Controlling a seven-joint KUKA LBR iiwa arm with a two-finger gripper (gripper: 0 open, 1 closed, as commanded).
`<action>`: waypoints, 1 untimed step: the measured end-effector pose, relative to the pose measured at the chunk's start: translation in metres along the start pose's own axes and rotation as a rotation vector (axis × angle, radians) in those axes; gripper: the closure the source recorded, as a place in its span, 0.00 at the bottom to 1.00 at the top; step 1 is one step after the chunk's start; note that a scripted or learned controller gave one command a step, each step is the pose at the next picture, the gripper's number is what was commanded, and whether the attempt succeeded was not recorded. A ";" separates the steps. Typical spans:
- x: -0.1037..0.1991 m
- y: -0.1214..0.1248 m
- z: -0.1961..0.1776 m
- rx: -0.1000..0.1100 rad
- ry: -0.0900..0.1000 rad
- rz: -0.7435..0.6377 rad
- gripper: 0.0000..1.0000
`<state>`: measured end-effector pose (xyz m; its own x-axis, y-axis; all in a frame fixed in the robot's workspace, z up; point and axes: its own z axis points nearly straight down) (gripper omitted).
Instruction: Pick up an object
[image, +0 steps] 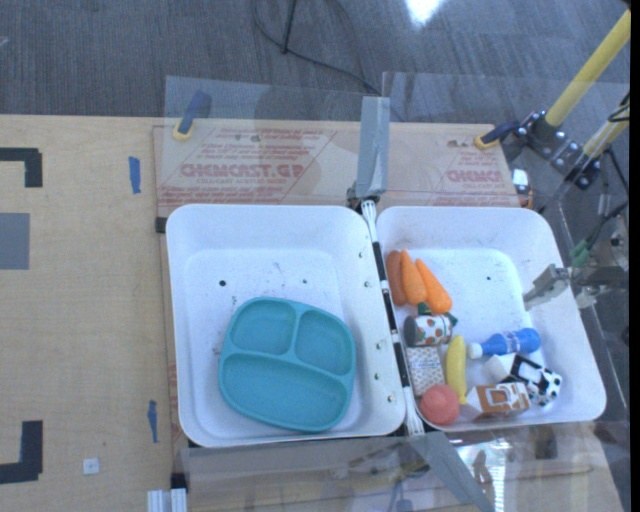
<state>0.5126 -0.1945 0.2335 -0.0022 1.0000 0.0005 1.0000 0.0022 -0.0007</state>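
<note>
Hovering over the right bin's right rim, the gripper sits too blurred to tell whether it is released or clenched. The nearest target is the blue bottle, lying beside the banana. It looks light, stiff and slick, likely to roll, so grip across its body.

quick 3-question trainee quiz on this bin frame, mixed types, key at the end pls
1. True or false: the teal divided plate lies in the left bin.
2. Which lies nearest the divider between the bins? A) carrots B) blue bottle C) black-and-white toy
3. Fill in: the yellow banana and the red ball lie in the ____ bin.

Key: 1 true; 2 A; 3 right.
</note>
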 end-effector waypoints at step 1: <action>-0.022 -0.009 0.130 -0.006 0.001 -0.033 0.00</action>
<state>0.5032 -0.2164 0.1031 -0.0348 0.9994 0.0016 0.9994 0.0348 0.0052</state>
